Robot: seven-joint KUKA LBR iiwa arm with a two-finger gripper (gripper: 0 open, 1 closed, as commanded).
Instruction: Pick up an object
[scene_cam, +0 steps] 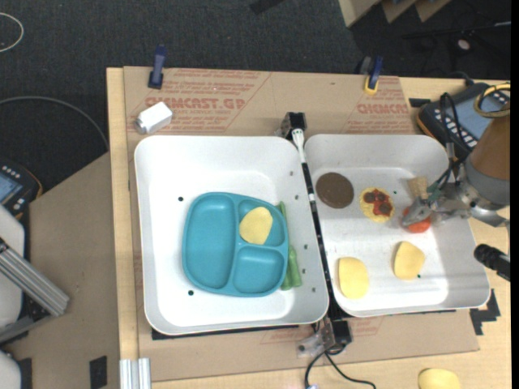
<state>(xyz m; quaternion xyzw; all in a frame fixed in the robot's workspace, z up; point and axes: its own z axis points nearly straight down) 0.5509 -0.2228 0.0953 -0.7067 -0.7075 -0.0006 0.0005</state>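
The claw (418, 215) sits low in the right bin (454, 294), directly over a small red object (419, 225), presumably to grasp it; whether it is clenched cannot be told.

Left bin (154, 217) holds a blue divided tray (215, 254) carrying a yellow piece (256, 226). Right bin (454, 286) holds a brown disc (334, 190); the gripper (419, 215) sits over a red item (419, 226).

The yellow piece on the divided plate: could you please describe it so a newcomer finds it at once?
Look in the left bin, where a teal divided plate sits. The yellow piece lies in its upper right compartment. The other yellow pieces all lie in the right bin.
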